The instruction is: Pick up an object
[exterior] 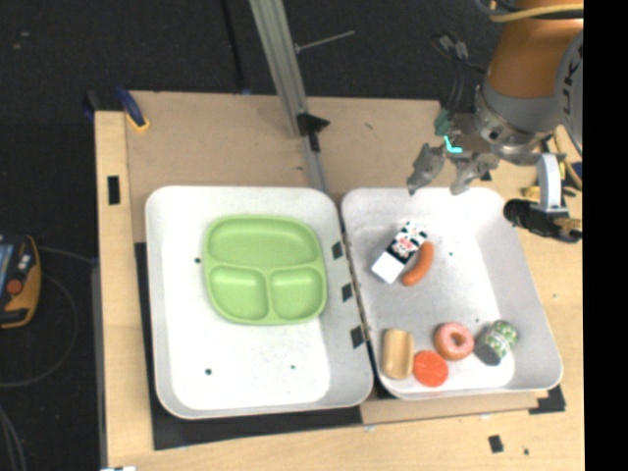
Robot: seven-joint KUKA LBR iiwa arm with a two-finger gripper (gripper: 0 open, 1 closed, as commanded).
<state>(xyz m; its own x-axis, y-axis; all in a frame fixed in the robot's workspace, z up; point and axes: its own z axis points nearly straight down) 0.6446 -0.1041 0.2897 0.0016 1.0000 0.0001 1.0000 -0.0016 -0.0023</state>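
The gripper [444,177] hangs over the far edge of the right bin [510,263], its two fingers spread apart with nothing between them. The arm [530,57] above it is cut off at the right and top of the view. Just near of the gripper, in the bin's far half, a small white and black box [400,250] lies touching an orange sausage [419,263]. Along the near wall sit a tan roll [396,352], a red round piece [430,369], a pink doughnut [453,340] and a grey-green lump [496,341], hard to make out. The left bin [177,361] on the worktop [196,135] holds a green divided plate [265,268].
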